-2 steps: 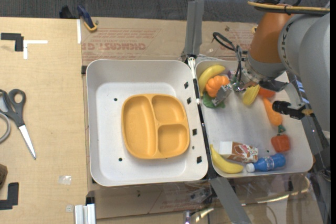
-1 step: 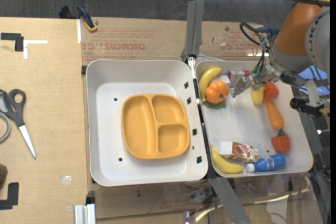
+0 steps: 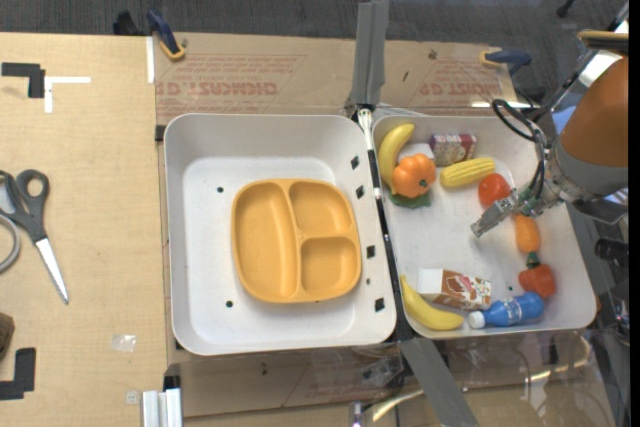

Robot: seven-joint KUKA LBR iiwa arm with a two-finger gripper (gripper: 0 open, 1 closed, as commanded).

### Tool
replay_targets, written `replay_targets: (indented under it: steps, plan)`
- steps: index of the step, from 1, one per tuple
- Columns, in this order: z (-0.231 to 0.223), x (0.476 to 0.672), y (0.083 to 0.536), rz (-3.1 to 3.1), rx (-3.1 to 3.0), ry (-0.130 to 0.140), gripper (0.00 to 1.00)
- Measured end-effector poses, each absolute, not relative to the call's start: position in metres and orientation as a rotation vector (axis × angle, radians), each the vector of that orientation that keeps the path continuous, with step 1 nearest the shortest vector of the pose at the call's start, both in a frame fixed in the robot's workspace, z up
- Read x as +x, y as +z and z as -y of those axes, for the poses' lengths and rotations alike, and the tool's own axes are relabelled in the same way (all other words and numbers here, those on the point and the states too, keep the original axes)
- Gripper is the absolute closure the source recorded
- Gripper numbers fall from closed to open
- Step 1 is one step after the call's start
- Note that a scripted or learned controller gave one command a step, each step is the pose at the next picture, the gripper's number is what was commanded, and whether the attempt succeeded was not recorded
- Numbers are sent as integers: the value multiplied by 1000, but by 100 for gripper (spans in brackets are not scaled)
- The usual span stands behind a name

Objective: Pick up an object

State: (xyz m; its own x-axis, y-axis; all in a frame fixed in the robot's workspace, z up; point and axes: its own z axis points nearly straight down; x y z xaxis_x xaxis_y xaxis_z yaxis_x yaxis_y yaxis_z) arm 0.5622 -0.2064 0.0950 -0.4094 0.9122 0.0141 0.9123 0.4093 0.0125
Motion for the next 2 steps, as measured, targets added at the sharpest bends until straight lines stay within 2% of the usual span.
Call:
replay_targets:
  steps: [1,2]
  plan:
    - [211,562,105,2641,-1709,-15,100]
    - [129,566,212,2483,-1925,2,100]
